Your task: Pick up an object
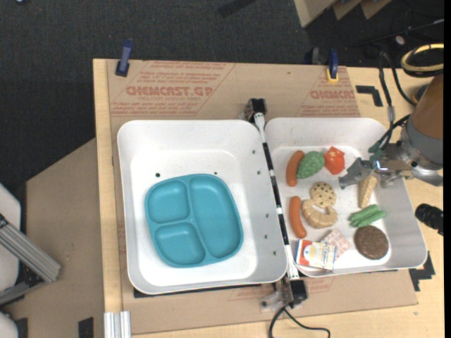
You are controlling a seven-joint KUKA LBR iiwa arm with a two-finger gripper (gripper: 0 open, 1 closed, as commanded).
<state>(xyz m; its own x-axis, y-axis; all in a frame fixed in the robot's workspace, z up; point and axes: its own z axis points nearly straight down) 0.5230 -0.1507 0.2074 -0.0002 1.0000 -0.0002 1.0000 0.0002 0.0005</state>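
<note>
Camera view puts the gripper low in the right bin, fingers spread and pinching nothing, apparently mid-approach. A pale wedge lies just below it, a red piece to its left. Next: descend over the wedge and close.

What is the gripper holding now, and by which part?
It cannot be told: the gripper is low over the right bin, beside a pale wedge.
</note>
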